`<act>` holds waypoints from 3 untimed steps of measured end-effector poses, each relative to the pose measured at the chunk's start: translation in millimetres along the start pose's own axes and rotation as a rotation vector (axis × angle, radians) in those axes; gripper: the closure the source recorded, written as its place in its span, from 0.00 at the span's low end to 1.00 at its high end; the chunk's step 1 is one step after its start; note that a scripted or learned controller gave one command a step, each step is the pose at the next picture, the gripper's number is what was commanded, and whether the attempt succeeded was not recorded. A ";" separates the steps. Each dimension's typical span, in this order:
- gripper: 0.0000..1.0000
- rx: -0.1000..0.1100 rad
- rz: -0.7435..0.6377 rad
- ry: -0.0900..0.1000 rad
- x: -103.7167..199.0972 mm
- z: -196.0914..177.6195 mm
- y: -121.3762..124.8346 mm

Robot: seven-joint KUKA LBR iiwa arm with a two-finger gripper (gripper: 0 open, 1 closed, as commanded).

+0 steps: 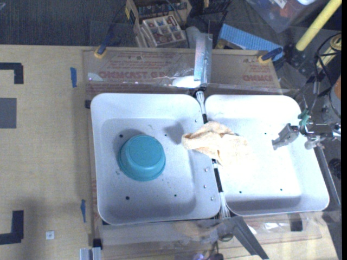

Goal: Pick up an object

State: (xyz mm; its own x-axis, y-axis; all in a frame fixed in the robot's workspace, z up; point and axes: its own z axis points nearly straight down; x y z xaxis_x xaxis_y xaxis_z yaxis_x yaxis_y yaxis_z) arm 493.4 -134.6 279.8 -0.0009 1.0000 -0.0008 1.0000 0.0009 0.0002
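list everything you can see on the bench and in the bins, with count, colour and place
white bins: 2, white, side by side on the bench
bowl: 1, teal blue, upside down in the left bin, left of its middle
cloth: 1, pale tan, crumpled, draped over the shared rim between the two bins, mostly on the right bin's side
cardboard panel: 1, brown with red print, behind the bins
blue tape marks: 2, blue, on the bench left of the left bin
clutter on the floor: several boxes and crates, mixed colours, beyond the bench
claw: 1, grey metal, over the right side of the right bin, apart from the cloth
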 end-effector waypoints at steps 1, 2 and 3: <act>0.00 -0.002 -0.122 -0.001 54.4 29.9 71.7; 0.00 0.001 -0.127 0.001 60.0 95.7 99.3; 0.00 -0.003 -0.189 0.000 35.2 185.4 144.9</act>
State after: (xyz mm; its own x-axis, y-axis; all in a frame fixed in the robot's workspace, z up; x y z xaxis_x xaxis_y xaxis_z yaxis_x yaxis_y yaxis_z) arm 638.3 -99.3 94.4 -0.1889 0.9820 -0.0007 0.9820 0.1889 0.0028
